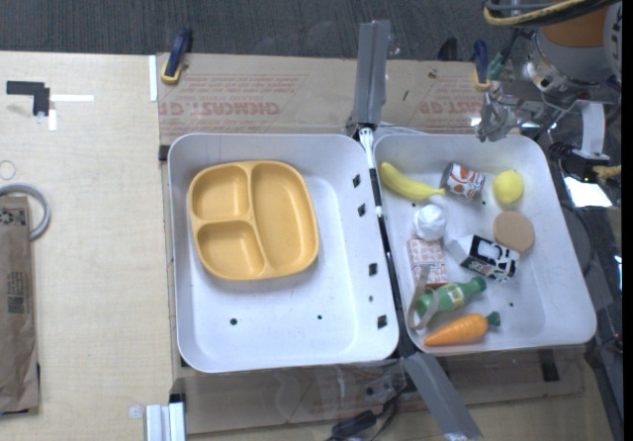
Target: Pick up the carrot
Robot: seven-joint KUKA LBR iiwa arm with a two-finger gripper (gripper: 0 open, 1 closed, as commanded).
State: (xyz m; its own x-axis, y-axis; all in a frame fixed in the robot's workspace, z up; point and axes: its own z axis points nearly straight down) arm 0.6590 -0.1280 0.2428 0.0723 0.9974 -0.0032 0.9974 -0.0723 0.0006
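Observation:
The carrot [461, 329], orange with a green top, lies at the front of the right bin [564, 261], just in front of a green bottle [447, 298]. My gripper [492, 123] hangs above the back rim of the right bin, far from the carrot, with nothing seen between its fingers.
The right bin also holds a banana [409, 183], a small can [462, 180], a lemon [508, 188], a tan round disc [513, 230], a white cup [430, 220], a black-and-white carton [491, 257] and a snack packet [426, 259]. A yellow divided plate [254, 220] sits in the left bin [287, 330].

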